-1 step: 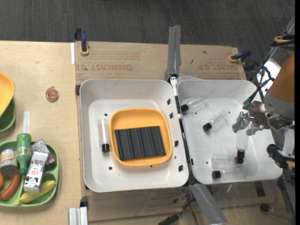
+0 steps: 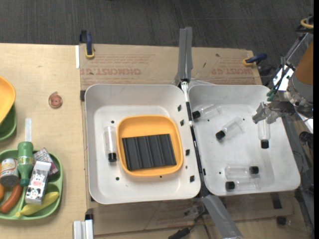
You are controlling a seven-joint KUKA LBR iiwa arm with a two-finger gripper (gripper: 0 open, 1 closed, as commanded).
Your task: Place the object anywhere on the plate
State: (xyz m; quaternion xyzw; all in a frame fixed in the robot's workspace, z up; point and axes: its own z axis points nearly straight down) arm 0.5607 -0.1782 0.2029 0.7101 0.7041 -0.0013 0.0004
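Observation:
An orange plate (image 2: 148, 122) with a black ridged insert (image 2: 149, 151) sits in the left bin (image 2: 94, 183). My gripper (image 2: 265, 115) hangs over the right side of the right bin (image 2: 279, 183), far from the plate. It is shut on the upper end of a clear vial (image 2: 262, 130), which points down with its black cap (image 2: 264, 144) at the bottom. The arm's wrist covers the gripper's upper part.
Another clear vial (image 2: 109, 139) lies in the left bin, just left of the plate. Several more capped vials lie loose in the right bin, such as one at the back (image 2: 208, 111) and one near the front (image 2: 240, 171). Dishes of toy food (image 2: 30, 183) stand at far left.

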